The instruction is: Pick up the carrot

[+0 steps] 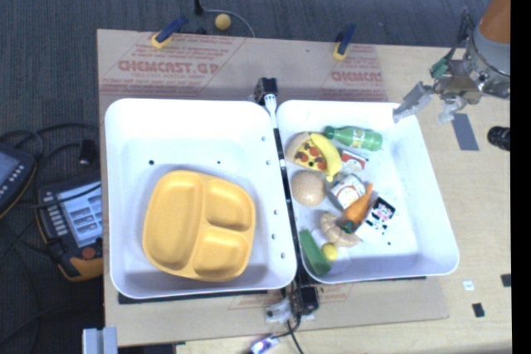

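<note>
Bench (pixel 465 261): tan board carrying both bins; the gripper hangs over its bare right-hand strip

Left bin (pixel 133 128): shallow, white, far to the left of the fingers, well apart; holds a yellow divided tray (pixel 199 224)

Right bin (pixel 423 211): shallow, white, its upper right corner just below and left of the fingers; holds the clutter of toy food

Arm (pixel 502 12): grey with an orange band, entering from the right edge

Gripper (pixel 436 104): above the bin's upper right corner, outside the rim; one light finger juts left and down toward the rim, touching nothing; it holds nothing visible; whether the fingers are spread or together cannot be told at this size and angle

Green bottle (pixel 355 137): lying on its side, nearest item down-left of the fingers

Pizza slice (pixel 314 152) and brown egg-like piece (pixel 307 188): further left and below

Carrot (pixel 358 207): orange, green top, lying at a slant on other pieces mid-bin, well apart from the fingers, below and to their left

Step in hand, as judged: approach, grasp not yet begun

Next move calls for: travel left and down over the rim, fingers set across the carrot's narrow width, clear of the neighbours that touch it, then a straight descent
</note>
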Motion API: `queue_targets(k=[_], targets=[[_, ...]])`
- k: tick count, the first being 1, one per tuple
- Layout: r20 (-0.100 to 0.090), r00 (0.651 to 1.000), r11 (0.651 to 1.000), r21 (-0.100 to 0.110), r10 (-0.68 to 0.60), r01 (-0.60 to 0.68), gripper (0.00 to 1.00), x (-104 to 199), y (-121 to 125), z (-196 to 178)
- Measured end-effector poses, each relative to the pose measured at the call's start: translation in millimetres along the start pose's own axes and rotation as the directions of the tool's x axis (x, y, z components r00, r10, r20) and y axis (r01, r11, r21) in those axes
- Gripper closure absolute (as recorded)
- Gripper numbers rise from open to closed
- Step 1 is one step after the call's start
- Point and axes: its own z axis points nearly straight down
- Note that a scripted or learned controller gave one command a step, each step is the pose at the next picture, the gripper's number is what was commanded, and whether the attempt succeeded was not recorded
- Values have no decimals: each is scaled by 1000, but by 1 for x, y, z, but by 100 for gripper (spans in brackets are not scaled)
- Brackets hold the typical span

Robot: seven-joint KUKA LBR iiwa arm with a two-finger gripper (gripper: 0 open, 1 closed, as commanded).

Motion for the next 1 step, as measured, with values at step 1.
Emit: queue_targets(k=[1], targets=[[7,925,925,-10,-380,381,0,21,-18,153]])
